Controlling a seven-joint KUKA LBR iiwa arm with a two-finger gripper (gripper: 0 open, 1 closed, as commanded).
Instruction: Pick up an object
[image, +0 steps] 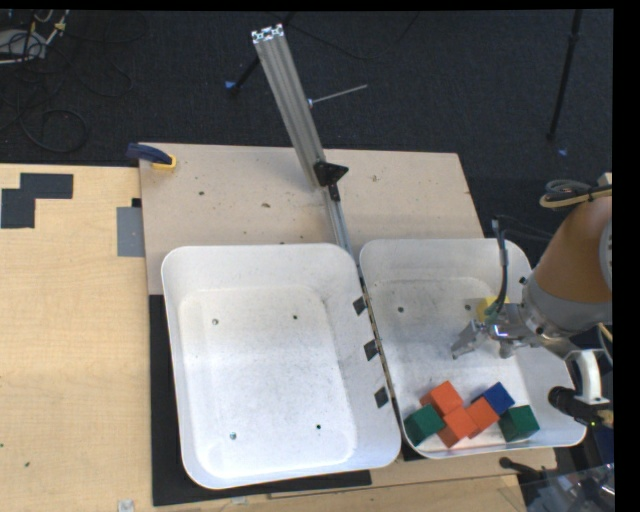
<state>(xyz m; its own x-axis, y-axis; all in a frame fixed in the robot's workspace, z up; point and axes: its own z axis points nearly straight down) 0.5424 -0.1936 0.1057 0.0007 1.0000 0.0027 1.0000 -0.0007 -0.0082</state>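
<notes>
Several small blocks lie clustered in the near corner of the right bin (420, 265): an orange block (446, 397), a second orange block (470, 420), a blue block (498, 396), a green block (425, 423) and another green block (518, 423). My gripper (485, 342) hangs low over the right bin's middle right, a short way beyond the cluster. Its fingers (464, 343) stand apart with nothing between them, so it is open. A small yellow piece (487, 304) shows just behind the gripper, partly hidden by it.
The left bin (200, 270) stands beside the right one, split from it by a divider with black clips (370, 350). A slanted metal rail (295, 110) rises behind the bins. The grey arm (575, 270) comes in from the right.
</notes>
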